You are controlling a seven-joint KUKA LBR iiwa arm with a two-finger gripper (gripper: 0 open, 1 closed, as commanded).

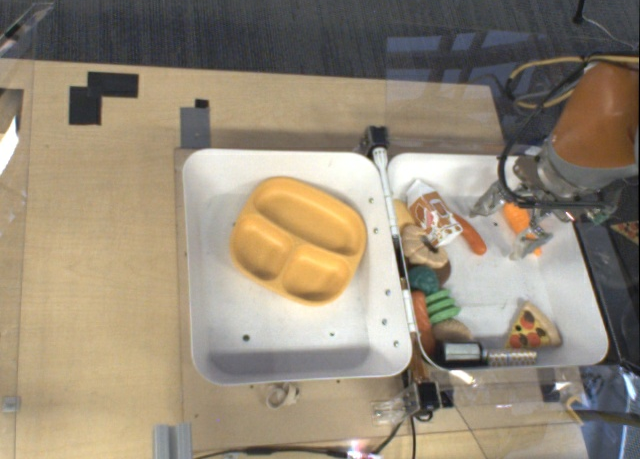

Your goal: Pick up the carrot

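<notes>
Gripper [519, 224] positioned over right bin [590, 292], near bin's far right part. Fingers [534, 239] spread; orange carrot [516, 217] seen between them, upper end tucked under wrist. Whether carrot is clamped or merely lying under spread fingers cannot be told. Red-orange sausage-like piece [473, 238] lying just left of gripper, apart from fingers. Pizza slice toy [530, 328] near bin's front right corner. Yellow divided tray [298, 238] resting in left bin [210, 277].
</notes>
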